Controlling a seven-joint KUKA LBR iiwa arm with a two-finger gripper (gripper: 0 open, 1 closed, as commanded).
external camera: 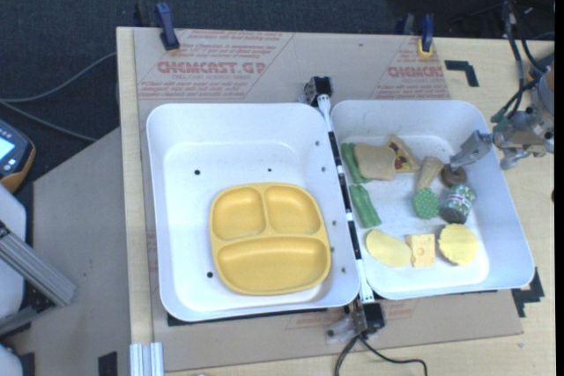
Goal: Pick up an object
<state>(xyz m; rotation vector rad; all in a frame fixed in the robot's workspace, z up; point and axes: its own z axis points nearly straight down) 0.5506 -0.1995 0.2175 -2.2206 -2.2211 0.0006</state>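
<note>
Scene: I am looking down at a slant on two shallow white bins sitting side by side on a bench.
Left bin [176, 145]: it is holding a yellow three-compartment plastic plate [269, 238], lying flat near the middle.
Right bin [502, 216]: it is holding the toy food I am choosing from.
Objects: a tan sandwich-like piece [381, 159] is lying at the far end, a long green strip [360, 198] is lying along the left wall, a green bumpy ball [426, 204] and a small dark tin can [456, 202] are sitting just beside each other in the middle, and three pale yellow pieces [423, 248] are lying along the near side.
Arm: it is reaching in from the right, over the bin's far right corner.
Two-finger gripper [470, 149]: one grey finger is pointing down toward the can; I cannot tell whether the claw is open or closed (nothing is showing between the fingers).
Step in hand: I judge it is lining up over the cluster.
Doing it well: I am wanting it centred on one item, since the can and ball are crowding each other.
</note>
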